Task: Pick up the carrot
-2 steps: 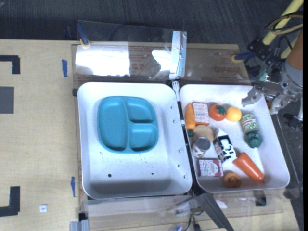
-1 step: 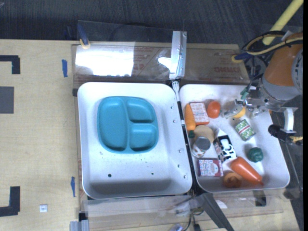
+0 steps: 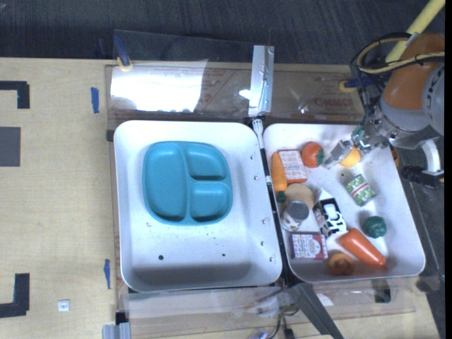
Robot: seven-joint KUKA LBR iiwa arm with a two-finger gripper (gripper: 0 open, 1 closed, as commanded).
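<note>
The carrot (image 3: 363,248) sits near the right bin's (image 3: 412,217) front rim. The gripper (image 3: 346,151) hovers toward that bin's back; can't tell its state from here.

The arm (image 3: 417,83) is cut off by the picture's right edge, and its end effector (image 3: 353,147), above the right bin's (image 3: 413,242) far part, is too small and blurred to tell how its fingers stand. A small yellow thing (image 3: 351,158) just beside it is partly covered, its kind unclear. The packets' (image 3: 308,246) labels in that bin are too blurred to read.
</note>
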